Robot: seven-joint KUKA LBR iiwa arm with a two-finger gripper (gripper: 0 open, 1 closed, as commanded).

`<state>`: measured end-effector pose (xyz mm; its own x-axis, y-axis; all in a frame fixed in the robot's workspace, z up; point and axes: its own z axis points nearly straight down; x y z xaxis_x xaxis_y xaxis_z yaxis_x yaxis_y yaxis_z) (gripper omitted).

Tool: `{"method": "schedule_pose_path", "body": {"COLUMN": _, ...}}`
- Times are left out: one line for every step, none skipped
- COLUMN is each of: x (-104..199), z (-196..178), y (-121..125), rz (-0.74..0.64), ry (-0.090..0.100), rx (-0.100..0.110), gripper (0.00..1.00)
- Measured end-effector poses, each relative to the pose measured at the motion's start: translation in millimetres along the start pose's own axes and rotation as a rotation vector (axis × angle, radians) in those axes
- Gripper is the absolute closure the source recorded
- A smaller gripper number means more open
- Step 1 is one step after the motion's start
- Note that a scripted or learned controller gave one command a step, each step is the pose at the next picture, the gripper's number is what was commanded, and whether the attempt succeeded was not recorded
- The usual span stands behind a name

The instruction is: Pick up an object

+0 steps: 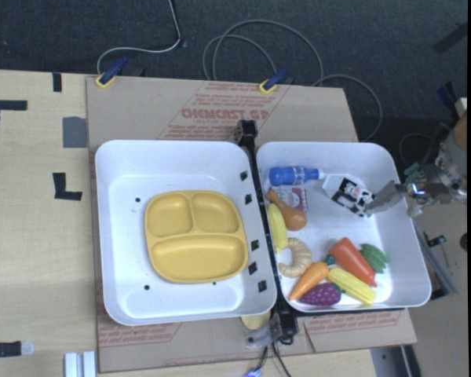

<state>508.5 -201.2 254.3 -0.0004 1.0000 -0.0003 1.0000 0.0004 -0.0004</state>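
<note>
The right bin point(403, 246) holds several toy foods and small items. A blue bottle point(293, 176) lies at its back, with a black-and-white object point(351, 194) to its right. A brown drumstick point(287, 211), a yellow banana point(276, 228) and a beige ring point(293, 258) lie along its left side. Toward the front are an orange carrot point(351, 259) with green leaves, a smaller carrot point(307, 280), a corn cob point(351, 286) and purple grapes point(322, 294). My gripper point(412, 188) hovers over the bin's right rim, just right of the black-and-white object, and I see nothing held in it.
In the left bin point(110, 210) lies a yellow compartment plate point(196, 236). Both bins rest on a cardboard sheet point(220, 112) clipped to the wooden bench. Cables point(243, 45) loop on the dark floor behind.
</note>
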Motion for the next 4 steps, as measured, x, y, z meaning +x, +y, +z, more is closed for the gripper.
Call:
{"method": "schedule_pose_path", "body": {"x": 62.7, "z": 141.0, "y": 72.4, "rz": -0.007, "ry": 0.005, "rx": 0.007, "gripper": 0.0}}
{"method": "schedule_pose_path", "body": {"x": 111.6, "z": 65.9, "y": 71.6, "rz": -0.005, "ry": 0.002, "rx": -0.005, "gripper": 0.0}}
{"method": "schedule_pose_path", "body": {"x": 102.3, "z": 163.8, "y": 78.1, "rz": 0.004, "ry": -0.008, "rx": -0.011, "gripper": 0.0}}
{"method": "schedule_pose_path", "body": {"x": 101.3, "z": 165.1, "y": 93.3, "rz": 0.003, "ry": -0.009, "rx": -0.012, "gripper": 0.0}}
